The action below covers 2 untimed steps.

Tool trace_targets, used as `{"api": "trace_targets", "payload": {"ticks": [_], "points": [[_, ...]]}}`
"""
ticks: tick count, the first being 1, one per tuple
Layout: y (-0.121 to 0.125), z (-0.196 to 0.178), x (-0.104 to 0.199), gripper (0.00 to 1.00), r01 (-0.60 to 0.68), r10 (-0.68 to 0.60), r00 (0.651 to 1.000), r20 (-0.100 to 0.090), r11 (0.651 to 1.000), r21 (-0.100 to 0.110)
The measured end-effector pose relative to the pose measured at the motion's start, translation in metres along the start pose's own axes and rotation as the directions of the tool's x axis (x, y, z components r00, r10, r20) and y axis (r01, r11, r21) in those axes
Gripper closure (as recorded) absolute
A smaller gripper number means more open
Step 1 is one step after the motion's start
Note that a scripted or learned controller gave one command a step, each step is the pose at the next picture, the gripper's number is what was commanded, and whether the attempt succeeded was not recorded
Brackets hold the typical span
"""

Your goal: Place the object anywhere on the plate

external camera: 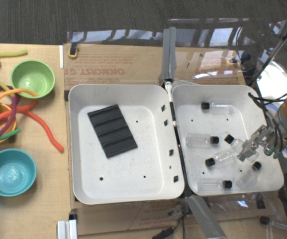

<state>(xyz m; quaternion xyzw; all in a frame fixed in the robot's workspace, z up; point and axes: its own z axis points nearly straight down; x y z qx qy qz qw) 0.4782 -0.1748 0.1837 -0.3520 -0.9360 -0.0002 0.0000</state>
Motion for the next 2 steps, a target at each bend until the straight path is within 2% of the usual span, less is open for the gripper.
{"api": "trace_targets", "payload": {"ticks": [1,2], "points": [[-0.036,0.027,-0.031,1.00,0.046,-0.046,0.999,0.000,0.999,0.000],[-0.035,0.077,-0.031,1.00,0.123,-0.123,0.992,0.001,0.992,-0.001]]}}
